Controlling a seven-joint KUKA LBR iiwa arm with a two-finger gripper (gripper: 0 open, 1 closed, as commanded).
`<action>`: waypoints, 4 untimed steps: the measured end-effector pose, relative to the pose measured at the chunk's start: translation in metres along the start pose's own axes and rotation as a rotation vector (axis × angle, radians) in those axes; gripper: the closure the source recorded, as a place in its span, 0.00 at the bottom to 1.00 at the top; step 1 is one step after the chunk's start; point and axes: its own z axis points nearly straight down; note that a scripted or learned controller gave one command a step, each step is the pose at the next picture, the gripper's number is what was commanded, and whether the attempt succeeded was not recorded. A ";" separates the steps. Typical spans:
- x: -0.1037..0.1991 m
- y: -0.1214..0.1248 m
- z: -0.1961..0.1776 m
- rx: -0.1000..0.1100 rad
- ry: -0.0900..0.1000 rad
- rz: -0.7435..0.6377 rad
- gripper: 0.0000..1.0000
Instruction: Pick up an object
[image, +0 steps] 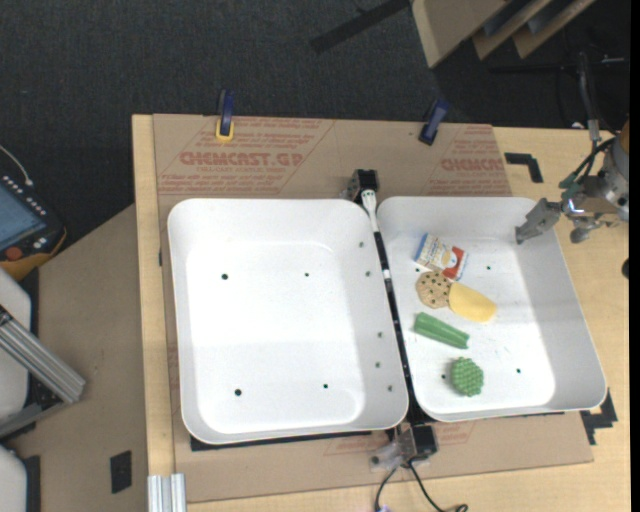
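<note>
Gripper (556, 217) is seen at the right bin's (560, 330) far right rim, jaws apart, nothing held. Cookie (433, 289), yellow piece (472, 303), green items lie inside.

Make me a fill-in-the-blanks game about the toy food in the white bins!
1. All the toy food lies in the ____ bin.
2. The cookie touches a ____ lemon-shaped toy.
3. The round bumpy toy nearest the front is coloured ____.
4. The gripper hovers over the bin's ____ corner.

Missing words: right; yellow; green; back right
</note>
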 end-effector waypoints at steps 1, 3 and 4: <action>0.012 -0.090 0.075 0.035 0.015 0.007 0.00; -0.005 -0.126 0.053 0.025 0.012 0.007 1.00; 0.084 -0.072 0.100 0.023 0.014 -0.006 1.00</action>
